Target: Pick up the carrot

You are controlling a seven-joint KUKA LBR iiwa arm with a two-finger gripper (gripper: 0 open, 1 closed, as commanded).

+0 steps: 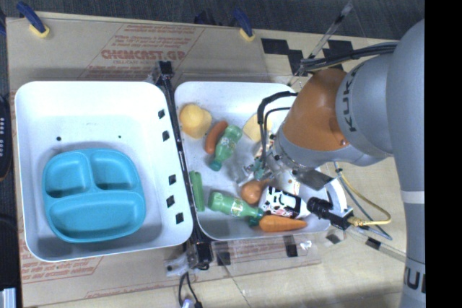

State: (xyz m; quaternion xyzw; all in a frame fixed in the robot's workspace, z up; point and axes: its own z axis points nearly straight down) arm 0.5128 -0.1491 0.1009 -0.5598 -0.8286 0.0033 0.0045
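Carrot (282, 223) lies along right bin's (216, 91) crowded near edge.

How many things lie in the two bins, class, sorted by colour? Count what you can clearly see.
Blue: 1, the divided tray
Orange: 3, carrot, second carrot, small round piece
Green: 3, bottle, second bottle, thin stick
Yellow: 2, round fruit, piece by the arm
Black-and-white: 1, patterned item
Total: 10
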